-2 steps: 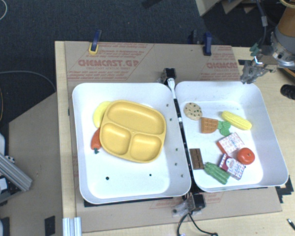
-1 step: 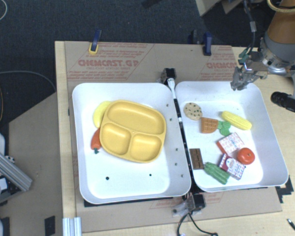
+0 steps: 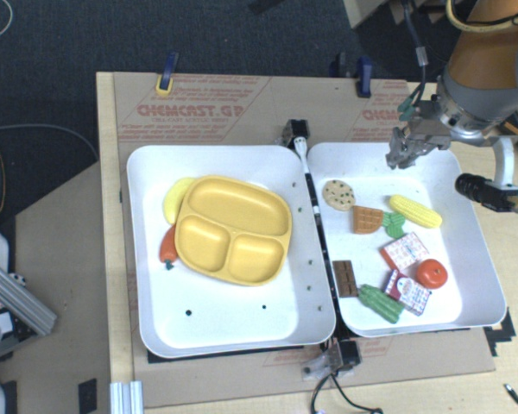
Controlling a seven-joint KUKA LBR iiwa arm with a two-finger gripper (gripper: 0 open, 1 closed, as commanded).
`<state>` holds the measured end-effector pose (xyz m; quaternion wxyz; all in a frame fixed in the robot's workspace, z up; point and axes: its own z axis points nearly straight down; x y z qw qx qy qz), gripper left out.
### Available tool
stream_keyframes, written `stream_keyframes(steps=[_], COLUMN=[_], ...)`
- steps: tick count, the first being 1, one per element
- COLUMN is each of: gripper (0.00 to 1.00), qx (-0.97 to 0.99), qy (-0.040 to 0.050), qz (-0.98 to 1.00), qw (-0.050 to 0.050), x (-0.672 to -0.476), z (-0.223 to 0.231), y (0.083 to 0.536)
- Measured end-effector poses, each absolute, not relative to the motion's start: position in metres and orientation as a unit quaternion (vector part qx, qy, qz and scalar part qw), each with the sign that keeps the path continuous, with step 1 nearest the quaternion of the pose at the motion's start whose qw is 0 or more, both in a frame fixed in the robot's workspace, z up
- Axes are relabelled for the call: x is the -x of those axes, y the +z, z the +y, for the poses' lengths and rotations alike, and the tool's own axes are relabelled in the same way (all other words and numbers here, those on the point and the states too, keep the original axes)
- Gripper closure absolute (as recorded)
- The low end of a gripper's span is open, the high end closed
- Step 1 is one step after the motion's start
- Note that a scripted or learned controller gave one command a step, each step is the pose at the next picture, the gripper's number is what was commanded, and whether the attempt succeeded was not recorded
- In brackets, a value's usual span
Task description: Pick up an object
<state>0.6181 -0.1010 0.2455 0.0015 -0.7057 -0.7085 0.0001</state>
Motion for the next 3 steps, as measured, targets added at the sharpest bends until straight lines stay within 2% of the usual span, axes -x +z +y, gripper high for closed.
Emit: stream_keyframes(steps=[1, 2, 3], gripper=[1.0, 1.0, 1.0], qx=[0.705, 0.706, 0.706], qy=[0.0006, 0.0007, 0.0012], qz=[-0.709, -0.708, -0.708], qw=[0.002, 0.002, 0.002], x=[-0.598, -0.568, -0.543], z=[-0.058, -0.02, 0.02], y=[0.233, 0.238, 0.223])
